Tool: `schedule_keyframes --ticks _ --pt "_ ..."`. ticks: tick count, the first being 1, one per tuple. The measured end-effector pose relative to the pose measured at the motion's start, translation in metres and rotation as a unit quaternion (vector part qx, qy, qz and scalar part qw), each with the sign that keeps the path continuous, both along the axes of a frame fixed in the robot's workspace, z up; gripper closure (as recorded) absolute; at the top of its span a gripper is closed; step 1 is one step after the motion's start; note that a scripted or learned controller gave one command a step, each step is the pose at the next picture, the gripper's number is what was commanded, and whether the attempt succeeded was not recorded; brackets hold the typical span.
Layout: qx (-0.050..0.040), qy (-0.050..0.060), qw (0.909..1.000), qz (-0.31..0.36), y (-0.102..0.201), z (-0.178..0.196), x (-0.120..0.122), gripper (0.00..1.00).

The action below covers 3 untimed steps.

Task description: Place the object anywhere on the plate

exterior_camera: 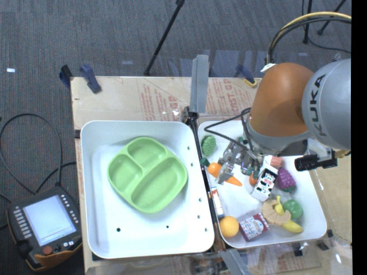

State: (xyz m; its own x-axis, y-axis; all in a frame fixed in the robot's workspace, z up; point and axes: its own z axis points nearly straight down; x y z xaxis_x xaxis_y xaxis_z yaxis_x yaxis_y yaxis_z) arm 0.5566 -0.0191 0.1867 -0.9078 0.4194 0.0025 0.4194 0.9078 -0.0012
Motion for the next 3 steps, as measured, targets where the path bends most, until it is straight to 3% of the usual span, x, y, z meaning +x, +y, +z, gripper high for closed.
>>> schedule_keyframes --ticks 1,2,3 --pt "0.001 -0.001 0.9996 0.027 0.062 0.0 0.04 1.0" --pt "0.0007 -0.003 0.9957 0.092 0.11 0.054 0.006 1.0" --pt "0.0003 -0.001 0.9957 0.093 0.11 0.052 0.006 0.0"
